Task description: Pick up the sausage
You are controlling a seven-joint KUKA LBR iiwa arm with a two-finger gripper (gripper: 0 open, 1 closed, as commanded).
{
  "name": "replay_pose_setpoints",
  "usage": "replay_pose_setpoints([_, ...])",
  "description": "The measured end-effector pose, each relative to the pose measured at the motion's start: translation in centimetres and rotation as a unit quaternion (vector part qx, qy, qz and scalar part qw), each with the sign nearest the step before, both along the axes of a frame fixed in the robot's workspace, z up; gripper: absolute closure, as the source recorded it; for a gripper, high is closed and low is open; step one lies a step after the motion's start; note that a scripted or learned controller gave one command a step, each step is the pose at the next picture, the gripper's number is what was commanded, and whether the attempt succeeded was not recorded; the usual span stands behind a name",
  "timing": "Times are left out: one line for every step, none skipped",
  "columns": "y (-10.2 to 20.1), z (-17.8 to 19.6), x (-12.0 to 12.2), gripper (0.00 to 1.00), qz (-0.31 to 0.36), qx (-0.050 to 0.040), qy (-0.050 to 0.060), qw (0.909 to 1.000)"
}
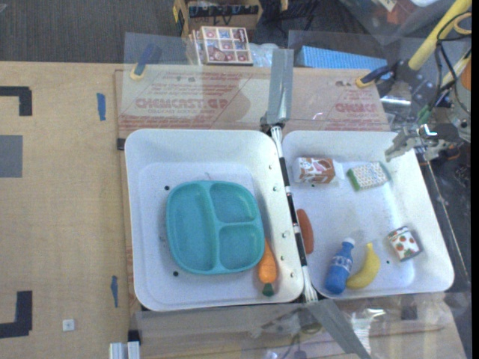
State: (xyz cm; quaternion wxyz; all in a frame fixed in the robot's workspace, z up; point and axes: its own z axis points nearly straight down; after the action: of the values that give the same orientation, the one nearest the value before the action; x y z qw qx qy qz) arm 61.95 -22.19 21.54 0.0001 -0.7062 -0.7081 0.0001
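Observation:
The sausage [305,230] is a slim reddish-brown link lying lengthwise against the left wall of the right bin [430,223], roughly halfway down. My gripper [403,142] hangs over that bin's far right corner, well away from the sausage and up and to its right. Nothing is visibly held by it. The grey arm enters from the upper right.
The right bin also holds a brown-and-white carton [315,170], a green-patterned pack [367,175], a blue bottle [340,264], a banana [364,268] and a small dotted box [403,243]. In the left bin [142,200] sit a teal divided plate [215,226] and a carrot [267,266].

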Motion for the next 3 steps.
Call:
replay_pose_setpoints([6.7, -3.9, -1.6, 0.0, 0.001, 0.0002, 0.0, 1.0])
replay_pose_setpoints([12.4, -8.4, -8.4, 0.0, -0.012, 0.0, 0.001, 0.9999])
replay_pose_setpoints([11.7, -7.7, -5.4, 0.0, 0.046, -0.0008, -0.002, 0.9989])
